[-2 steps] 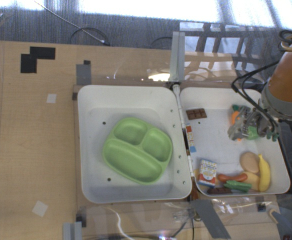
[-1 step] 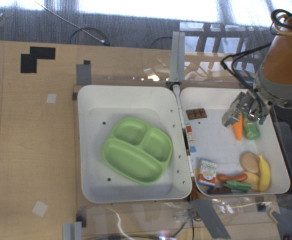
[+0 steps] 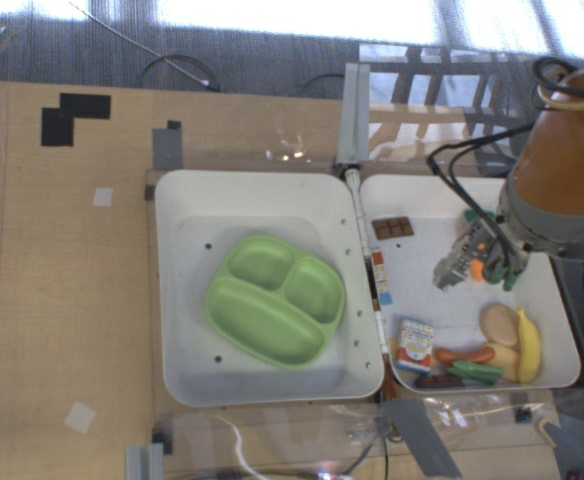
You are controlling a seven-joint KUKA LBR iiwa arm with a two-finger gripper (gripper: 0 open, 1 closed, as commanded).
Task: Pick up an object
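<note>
Gripper (image 3: 459, 266) hovers mid right bin (image 3: 412, 208), and I cannot tell how its claw is set; nearest pick, the banana (image 3: 528, 345), lies at 4 o'clock from it, long axis running 12 to 6

The arm (image 3: 562, 158) reaches in from the right side of the scene, its broad orange band filling the upper right and the grey wrist just below it. Black cables loop off its left side. The hand (image 3: 459, 265) hangs down and to the left from the wrist, tilted.
</note>
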